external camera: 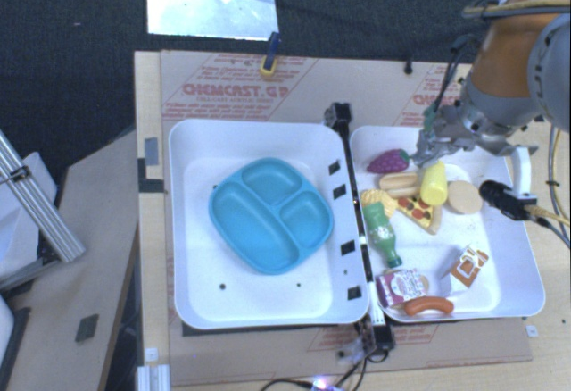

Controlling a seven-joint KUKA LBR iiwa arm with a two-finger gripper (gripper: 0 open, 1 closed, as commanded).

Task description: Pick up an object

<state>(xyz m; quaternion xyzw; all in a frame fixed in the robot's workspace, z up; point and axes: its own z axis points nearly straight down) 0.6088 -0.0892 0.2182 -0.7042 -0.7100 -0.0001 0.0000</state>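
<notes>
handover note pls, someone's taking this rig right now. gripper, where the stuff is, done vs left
Gripper: low over the back of the right bin, above the yellow bottle and hot dog. Nothing seen between its fingers.
Right bin also holds: purple grapes, pizza slice, green bottle, round biscuit, small carton, sausage, snack packet.
Left bin: blue divided tray.
Done: nothing lifted yet.
Left: grasp one item and raise it.
</notes>
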